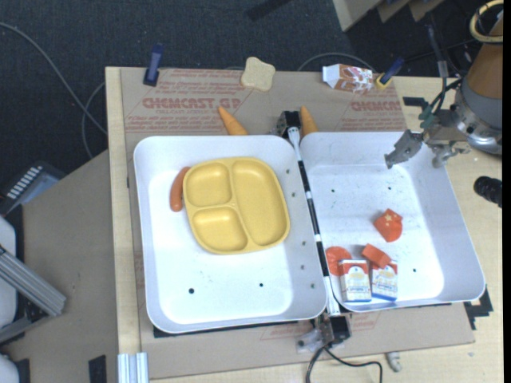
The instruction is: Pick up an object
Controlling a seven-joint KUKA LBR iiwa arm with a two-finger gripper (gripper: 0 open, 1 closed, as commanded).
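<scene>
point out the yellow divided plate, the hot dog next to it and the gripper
yellow divided plate (236, 204): camera view, on the ridge where its compartments meet
hot dog (176, 191): camera view, middle of its visible length
gripper (417, 146): camera view, between its fingertips

Relative to left bin: bread slice beyond far edge; blue clip beyond far-left corner; carrot just behind rim.
</scene>
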